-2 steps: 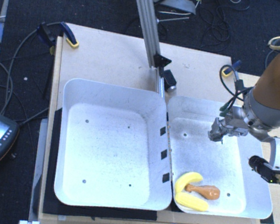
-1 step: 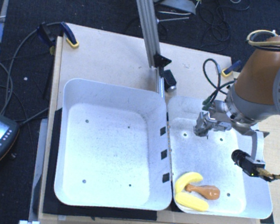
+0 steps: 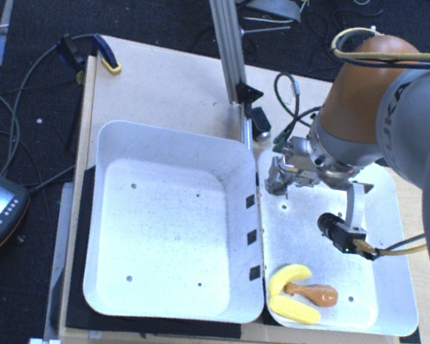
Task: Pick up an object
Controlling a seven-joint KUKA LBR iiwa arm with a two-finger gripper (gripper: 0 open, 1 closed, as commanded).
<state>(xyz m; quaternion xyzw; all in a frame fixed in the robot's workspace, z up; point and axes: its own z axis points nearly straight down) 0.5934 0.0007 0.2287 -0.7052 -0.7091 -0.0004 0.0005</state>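
Banana (image 3: 291, 290), yellow and curved, lies at the near edge of the right bin (image 3: 393, 279), touching a brown drumstick-shaped toy (image 3: 317, 294). Farther back the gripper (image 3: 280, 182) hangs over that bin's far left part; whether its jaws are apart cannot be told.

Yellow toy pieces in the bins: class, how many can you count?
2. A curved yellow piece lies near the front of the right bin, and a longer yellow piece lies just in front of it, by the brown toy. The arm could be hiding others.
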